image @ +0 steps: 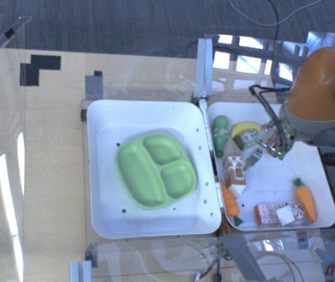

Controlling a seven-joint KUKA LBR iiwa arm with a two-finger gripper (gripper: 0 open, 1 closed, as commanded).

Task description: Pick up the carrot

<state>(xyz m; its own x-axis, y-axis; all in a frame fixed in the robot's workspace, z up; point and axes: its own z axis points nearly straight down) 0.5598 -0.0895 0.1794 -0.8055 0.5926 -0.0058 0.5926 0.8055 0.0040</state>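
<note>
Two carrots lie in the right bin (320,163). One carrot (305,201) with a green top rests near the bin's right front corner. The other carrot (230,200) lies against the left wall at the front. My gripper (258,147) hangs over the middle of this bin, its wrist to the right under the orange band. It is open, with nothing between its fingers. It stands well behind both carrots, just above a small brown box (234,170) and beside a banana (245,128).
A green bottle-shaped item (220,131) lies at the right bin's back left. A red and white packet (276,214) sits at the front between the carrots. The left bin (103,157) bears a green divided plate (156,170). A metal divider separates the bins.
</note>
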